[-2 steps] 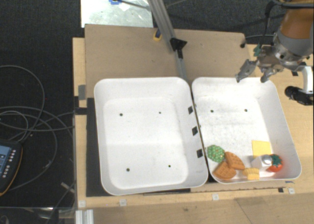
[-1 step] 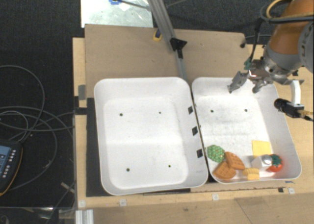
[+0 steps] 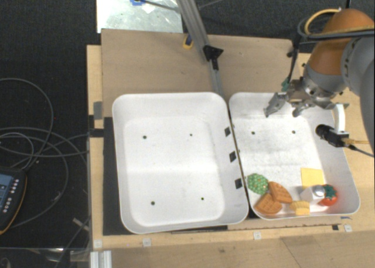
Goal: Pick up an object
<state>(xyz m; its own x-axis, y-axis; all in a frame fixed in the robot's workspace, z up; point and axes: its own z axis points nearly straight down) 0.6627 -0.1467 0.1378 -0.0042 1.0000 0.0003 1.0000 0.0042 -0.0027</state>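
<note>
My gripper (image 3: 285, 109) hangs over the far edge of the right bin (image 3: 275, 149), fingers spread open with nothing between them. Along that bin's near edge lie a green round piece (image 3: 256, 183), two orange waffle-like pieces (image 3: 274, 198), a yellow square block (image 3: 312, 176), a small yellow piece (image 3: 300, 207) and a clear object with a red end (image 3: 320, 194). The gripper is well away from all of them, toward the back.
The left bin (image 3: 176, 161) sits next to the right one, joined by black clips (image 3: 232, 156). A slanted grey pole (image 3: 190, 12) crosses the bench top behind the bins. Cables lie on the floor at left.
</note>
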